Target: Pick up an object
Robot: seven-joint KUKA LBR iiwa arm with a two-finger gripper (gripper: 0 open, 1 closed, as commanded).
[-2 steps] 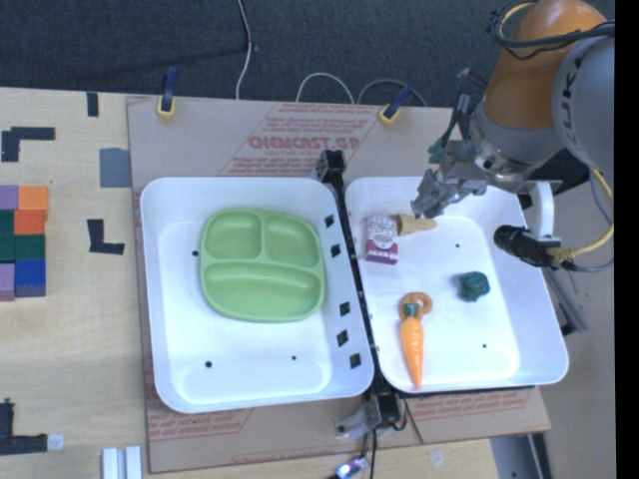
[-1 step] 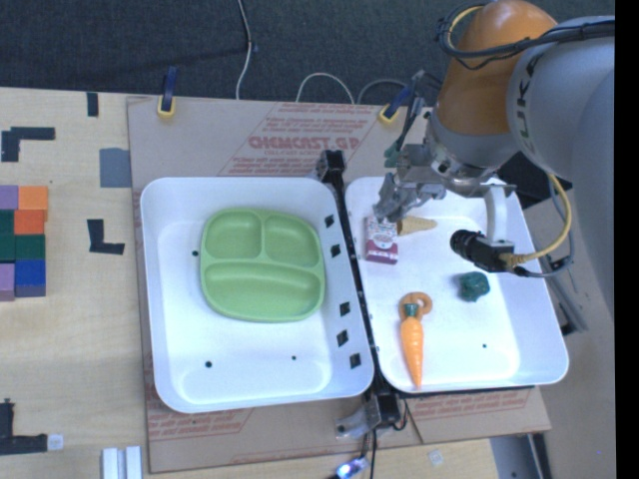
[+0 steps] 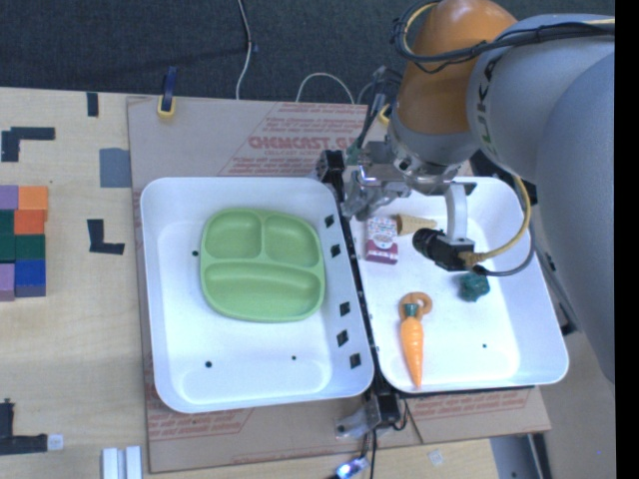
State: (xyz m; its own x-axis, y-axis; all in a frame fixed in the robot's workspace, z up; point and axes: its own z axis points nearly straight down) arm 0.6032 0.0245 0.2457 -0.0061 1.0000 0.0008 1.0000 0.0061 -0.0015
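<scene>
My gripper (image 3: 361, 200) hangs over the far left corner of the right bin (image 3: 519, 362), close to the divider between the bins. Just in front of it a small pink and white carton (image 3: 381, 240) lies on the bin floor. An orange toy carrot (image 3: 411, 339) rests nearer the front, pointing toward the front edge. A small teal object (image 3: 472, 286) sits to the right of the carton. The grey arm with its orange band covers the far part of this bin.
A green divided plate (image 3: 263, 264) fills the middle of the left bin (image 3: 175, 367). Coloured blocks (image 3: 22, 242) stand on the bench at the far left. The bins rest on a sheet of cardboard (image 3: 270, 138).
</scene>
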